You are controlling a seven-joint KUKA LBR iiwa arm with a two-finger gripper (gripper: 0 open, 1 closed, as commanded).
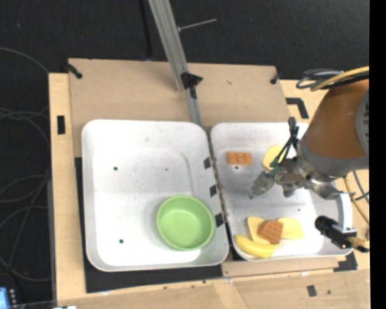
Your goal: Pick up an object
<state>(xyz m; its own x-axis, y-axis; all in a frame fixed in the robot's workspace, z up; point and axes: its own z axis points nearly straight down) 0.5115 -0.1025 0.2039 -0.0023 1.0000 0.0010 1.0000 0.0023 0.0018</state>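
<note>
Finds the gripper [258, 188] low over the bare middle of the right bin [244, 136], carried in from the right on the arm [334, 134], tilted and aimed toward the divider between the two bins. Cannot tell whether open or closed: too small and dark at the tip to read. Sees nothing held in it.

Counts several candidates for the pick. Places an orange block [238, 158] up and left of the gripper, lying flat and alone, near but apart from it. Notes a yellow piece [272, 156] just beside the wrist, partly hidden by the arm. Finds a heap against the near wall of the same bin: a banana [253, 246] along the rim, a brown wedge [270, 230] resting on top, a pale yellow slice [294, 228] touching it on the right. Puts a green bowl [185, 222] in the left bin [116, 147], upright, close to the near right corner, well apart from the gripper.

Reads the pose as a descent or search between targets rather than a grasp, since bare floor lies beneath the tip. Judges the orange block the easiest take: isolated, flat, open room on every side. Expects more trouble from the heap, where pieces overlap and crowd the wall, leaving little space to close around one. Rates the task as not yet done, with every object down in its bin
</note>
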